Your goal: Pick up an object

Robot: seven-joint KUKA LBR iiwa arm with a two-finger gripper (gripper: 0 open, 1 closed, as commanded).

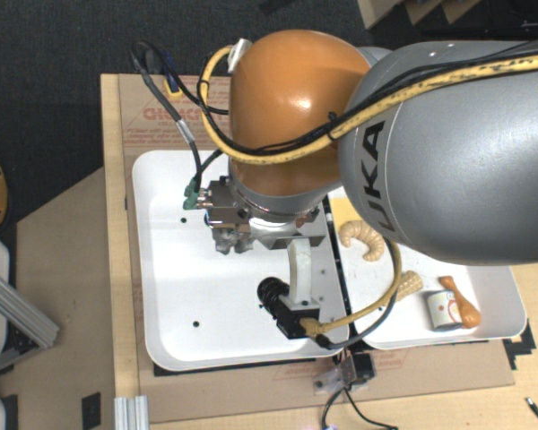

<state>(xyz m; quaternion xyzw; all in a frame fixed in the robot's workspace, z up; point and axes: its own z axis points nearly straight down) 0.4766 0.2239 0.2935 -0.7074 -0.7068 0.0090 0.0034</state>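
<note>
My gripper (230, 231) hangs low over the left bin (179, 280), near its middle, largely covered by the orange band and grey arm above it. No object shows at the gripper. In the right bin (495, 287) lie a tan curved croissant-shaped piece (364, 239), a small white can (442, 311) with an orange carrot-shaped piece (464, 303) beside it, and a tan ridged piece (409, 285). A yellow item (341, 210) peeks out from under the arm at the right bin's back left.
The arm's bulk hides the back of both bins and most of the right one. Both bins rest on a cardboard sheet (117, 240). The wall between the bins (337, 267) runs just right of the gripper.
</note>
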